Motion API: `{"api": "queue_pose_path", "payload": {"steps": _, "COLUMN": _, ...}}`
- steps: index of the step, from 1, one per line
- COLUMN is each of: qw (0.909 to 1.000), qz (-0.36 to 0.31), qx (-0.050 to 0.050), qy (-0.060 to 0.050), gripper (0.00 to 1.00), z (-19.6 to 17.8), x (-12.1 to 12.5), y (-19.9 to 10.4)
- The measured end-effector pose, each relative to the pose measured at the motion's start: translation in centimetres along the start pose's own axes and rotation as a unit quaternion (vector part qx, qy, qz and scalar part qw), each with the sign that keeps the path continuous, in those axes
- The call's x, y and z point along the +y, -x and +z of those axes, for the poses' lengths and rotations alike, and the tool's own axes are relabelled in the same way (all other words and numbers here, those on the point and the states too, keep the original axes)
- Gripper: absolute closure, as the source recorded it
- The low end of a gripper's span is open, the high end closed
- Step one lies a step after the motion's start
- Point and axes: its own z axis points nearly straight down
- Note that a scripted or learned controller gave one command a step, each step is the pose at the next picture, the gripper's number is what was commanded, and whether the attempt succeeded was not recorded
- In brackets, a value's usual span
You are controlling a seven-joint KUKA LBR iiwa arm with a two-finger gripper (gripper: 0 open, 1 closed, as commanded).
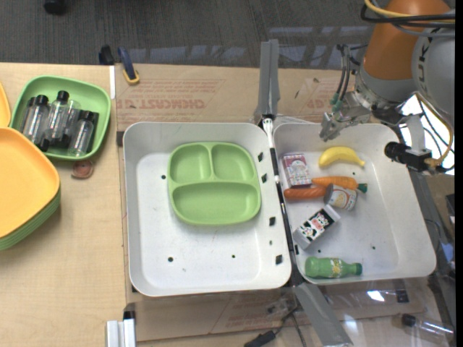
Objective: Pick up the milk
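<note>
A: Where is the small black-and-white cow-patterned milk carton (317, 226) found, relative to the fingers (330, 131)?

B: It is seen lying on its side in the right-hand shallow white bin (405, 255), well below the fingers and a little to their left in the camera view. The fingers are held near that bin's far edge, above its floor; nothing is seen between them. Whether they are spread or closed cannot be told, since they are small and dark against the wrist.

A: What lies between the fingers and the carton?

B: A curved yellow banana (341, 156) is placed just beside and below the fingers. Further down, a pink-and-white snack box (296, 169), an orange carrot (318, 188) and a small grey can (341, 196) are crowded together, the can being just above the carton.

A: What could go wrong?

B: The wrong thing could be taken, because the banana is so much closer. The can could be nudged during a descent, as it is nearly touching the carton. A poor grip is also to be feared: the carton is tilted, so it could be squeezed across a corner and slipped out. A green plastic bottle (331, 267) lying beyond the carton is judged far enough away to be left undisturbed.
</note>
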Motion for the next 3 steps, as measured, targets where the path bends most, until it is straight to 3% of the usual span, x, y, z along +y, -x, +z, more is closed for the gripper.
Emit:
{"api": "queue_pose_path", "payload": {"steps": 1, "qw": 0.9821, "qz": 0.188, "qx": 0.0, "qy": 0.0, "gripper": 1.0, "z": 0.04, "x": 0.23, "y": -0.96}}
{"api": "queue_pose_path", "payload": {"steps": 2, "qw": 0.952, "qz": 0.306, "qx": -0.001, "qy": -0.001, "gripper": 1.0, "z": 0.05, "x": 0.0, "y": -0.22}}
{"api": "queue_pose_path", "payload": {"steps": 3, "qw": 0.9882, "qz": 0.153, "qx": 0.0, "qy": -0.001, "gripper": 1.0, "z": 0.05, "x": 0.2, "y": -0.88}}
